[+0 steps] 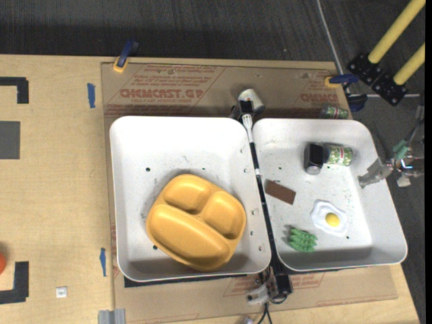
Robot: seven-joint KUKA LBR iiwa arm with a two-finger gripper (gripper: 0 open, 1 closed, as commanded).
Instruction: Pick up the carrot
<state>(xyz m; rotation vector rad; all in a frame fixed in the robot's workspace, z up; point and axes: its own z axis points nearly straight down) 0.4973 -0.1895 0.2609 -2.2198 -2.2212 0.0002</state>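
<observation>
hand (375,174) at right bin's (304,124) rim, orange blob (2,263) far left.

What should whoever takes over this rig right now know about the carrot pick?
The gripper sits by the right rim of the right bin; open or shut, I cannot tell.
The right bin holds a can, a brown piece, a fried egg and a green item; the left bin holds a yellow loaf.
Which, if any, is the carrot I cannot tell.
Nothing is lifted; the whole pick is left.
</observation>
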